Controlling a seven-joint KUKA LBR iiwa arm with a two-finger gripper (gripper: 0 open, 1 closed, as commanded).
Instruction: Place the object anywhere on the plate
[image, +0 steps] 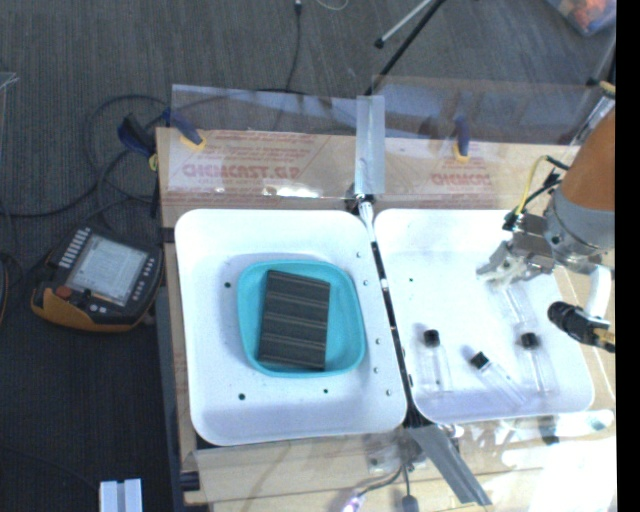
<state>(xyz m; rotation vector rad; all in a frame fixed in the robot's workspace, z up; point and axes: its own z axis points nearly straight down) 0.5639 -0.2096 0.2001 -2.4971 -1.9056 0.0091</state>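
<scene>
**Dark block lies on the blue plate; arm hangs over the right bin**

Taking the blue plate (300, 320) as the landmark: it sits in the middle of the left white bin (200, 400), and a dark grey ribbed rectangular object (294, 319) lies flat on it, inside the rim and slightly tilted.

To the right of the plate, past the divider where the two bins meet, the right white bin (440, 250) holds three clear vials with black caps. One vial (431, 355) lies nearest the plate, a second vial (490, 368) lies further right at a slant, and a third vial (533, 360) lies furthest right. They are apart from one another, and none touches the plate.

Behind the plate, a cardboard wall (260, 165) with clear sheeting stands along the back of the tabletop. Well to the left of the plate, on the dark floor, lies an orange-and-grey teach pendant (98, 275) with its cables.

The arm (590, 190) enters from the right edge, well to the right of the plate. Its pincer (515, 265) points down over the right bin's back right area, above the third vial. Nothing is visible between its fingers; how wide they stand I cannot tell.
</scene>
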